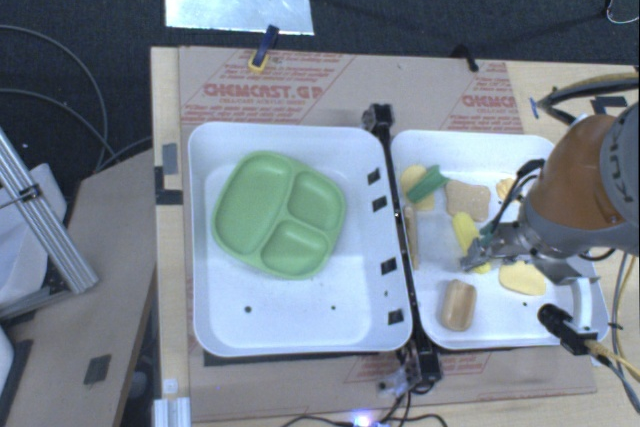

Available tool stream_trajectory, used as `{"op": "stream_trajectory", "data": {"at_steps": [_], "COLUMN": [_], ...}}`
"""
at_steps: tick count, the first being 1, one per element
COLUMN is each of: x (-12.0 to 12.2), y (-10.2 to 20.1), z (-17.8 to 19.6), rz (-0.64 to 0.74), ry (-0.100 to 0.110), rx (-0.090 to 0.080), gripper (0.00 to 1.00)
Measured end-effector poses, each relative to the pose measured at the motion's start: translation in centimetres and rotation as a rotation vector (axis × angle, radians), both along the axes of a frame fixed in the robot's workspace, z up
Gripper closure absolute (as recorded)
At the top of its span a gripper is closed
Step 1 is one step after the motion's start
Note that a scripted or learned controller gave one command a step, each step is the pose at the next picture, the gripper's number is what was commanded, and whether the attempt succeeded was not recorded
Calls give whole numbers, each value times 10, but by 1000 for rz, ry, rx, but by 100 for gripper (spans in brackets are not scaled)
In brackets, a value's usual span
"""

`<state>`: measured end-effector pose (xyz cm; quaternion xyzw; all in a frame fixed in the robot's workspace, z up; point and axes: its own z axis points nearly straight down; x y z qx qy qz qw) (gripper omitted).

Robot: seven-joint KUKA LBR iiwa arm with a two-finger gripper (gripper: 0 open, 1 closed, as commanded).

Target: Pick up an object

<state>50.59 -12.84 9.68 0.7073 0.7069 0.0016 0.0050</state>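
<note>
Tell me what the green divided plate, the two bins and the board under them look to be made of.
Green divided plate: likely molded plastic, matte, uniform colour, rounded compartments.
Left bin and right bin: probably thin formed plastic, smooth white with soft sheen and rounded rims.
Board: looks like brown cardboard or paper-faced sheet with red printed lettering.

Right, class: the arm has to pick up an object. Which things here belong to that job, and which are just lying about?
Part of the job:
tool
yellow piece by the tool
tan block
green piece
right bin

Just lying about:
green divided plate
left bin
cardboard sheet
</note>
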Motion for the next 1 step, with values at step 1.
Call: {"op": "stream_trajectory", "data": {"at_steps": [1], "x": [30], "y": [85], "z": [93], "rz": [13], "ry": [-1], "rx": [6], "gripper": [100]}}
